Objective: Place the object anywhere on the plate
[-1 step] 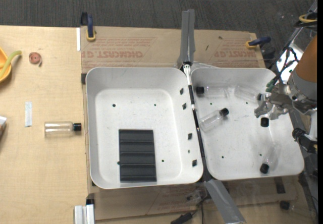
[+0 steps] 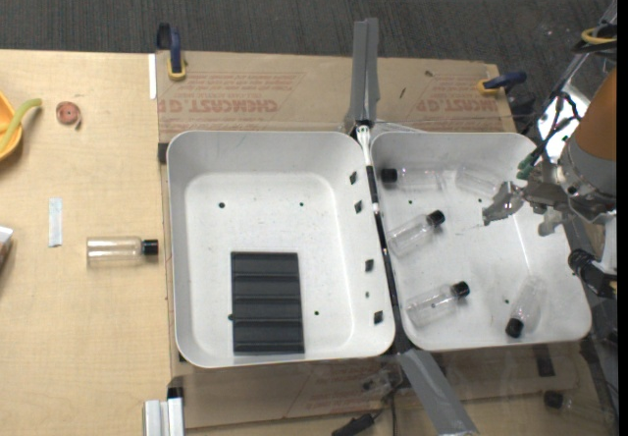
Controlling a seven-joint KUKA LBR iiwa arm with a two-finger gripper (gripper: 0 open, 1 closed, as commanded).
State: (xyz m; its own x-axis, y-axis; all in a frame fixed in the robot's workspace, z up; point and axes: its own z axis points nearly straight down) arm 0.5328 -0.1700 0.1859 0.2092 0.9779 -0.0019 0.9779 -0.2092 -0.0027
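The gripper [image 2: 500, 203] hung over the right bin [image 2: 491, 331], at the right of the frame. I could not tell its state. Four clear bottles with black caps lay in that bin; one [image 2: 416, 230] was left of the gripper. The dark ridged plate [image 2: 266, 303] lay in the left bin [image 2: 196, 228].

Just one camera here, mounted up above the bench [image 2: 78, 326] and looking down at a slant. It takes in both white bins: the left bin [image 2: 182, 228] sits mid-frame, the right bin [image 2: 491, 331] beside it. The far floor runs along the top edge. The arm [image 2: 589, 169] pokes in from the right. Fairly close overhead view.
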